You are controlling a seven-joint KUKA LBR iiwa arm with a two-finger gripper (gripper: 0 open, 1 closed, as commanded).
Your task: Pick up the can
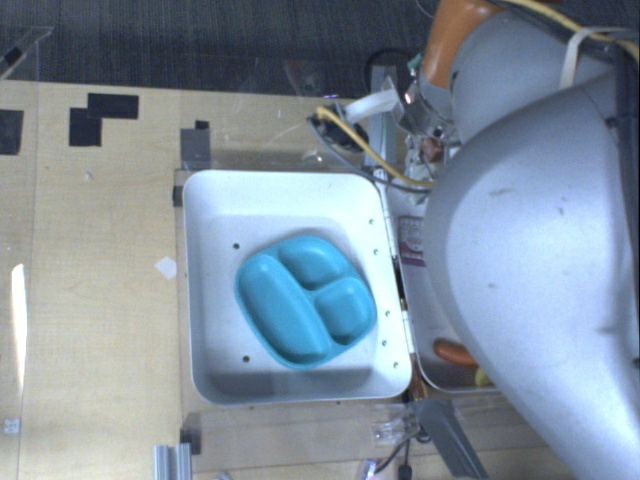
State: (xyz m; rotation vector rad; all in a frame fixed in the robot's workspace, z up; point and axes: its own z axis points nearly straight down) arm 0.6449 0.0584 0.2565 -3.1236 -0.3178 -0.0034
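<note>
Look at the left white bin [205, 298]: it holds a blue divided plate [303, 299] with three compartments, lying flat near the middle of the bin floor and turned at a slant. The plate's compartments have nothing in them that you can make out.

The grey arm [540, 258] comes in from the right and covers most of the right white bin [428, 368], so you see just a strip of that bin along its left wall and near corner. In that strip, at the near end, an orange-red object [452, 352] peeks out from under the arm; what it is you cannot tell. You cannot pick out the can from this angle, so its place stays unknown.

The orange band [450, 28] sits at the top, with yellow and white cables [360, 138] trailing over the bench [90, 298]. The gripper's state cannot be told.
</note>
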